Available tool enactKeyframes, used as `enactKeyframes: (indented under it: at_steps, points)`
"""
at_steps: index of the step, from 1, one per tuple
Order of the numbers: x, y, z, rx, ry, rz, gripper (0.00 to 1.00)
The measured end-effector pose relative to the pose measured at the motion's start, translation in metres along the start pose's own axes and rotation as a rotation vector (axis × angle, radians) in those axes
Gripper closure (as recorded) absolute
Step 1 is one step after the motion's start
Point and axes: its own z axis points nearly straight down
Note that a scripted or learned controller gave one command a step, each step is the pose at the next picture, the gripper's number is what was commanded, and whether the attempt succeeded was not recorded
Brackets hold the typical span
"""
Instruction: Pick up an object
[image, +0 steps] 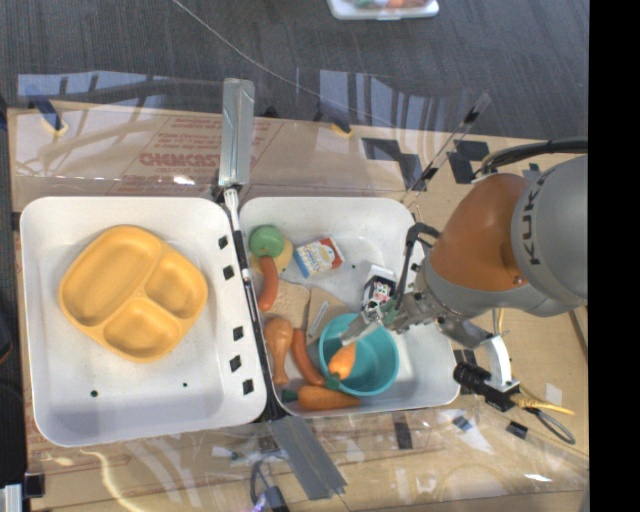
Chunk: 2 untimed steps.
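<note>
Gripper (365, 322) sits lower centre of frame, over the teal bowl (372, 372) rim in the right bin (425, 390), just above the orange carrot piece (342, 362) in that bowl. You risk clipping the rim and tipping the bowl, or snagging the neighbouring carrots. You can't tell its opening, nothing visibly held.

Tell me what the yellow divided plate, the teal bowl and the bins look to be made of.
Yellow divided plate: likely moulded plastic, matte, with soft rounded compartment edges and even colour.
Teal bowl: probably plastic too, smooth and slightly glossy, with a thin uniform rim.
The left bin and right bin: apparently white plastic, smooth, with rounded corners and faint sheen.
</note>
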Motion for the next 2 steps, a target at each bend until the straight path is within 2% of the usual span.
enactKeyframes:
  at_steps: [1, 2]
  points:
    - [-0.0127, 0.0404, 0.0355, -0.029, -0.012, 0.438, 0.00]
    - [-0.0156, 0.0310, 0.0356, -0.031, -0.018, 0.188, 0.00]
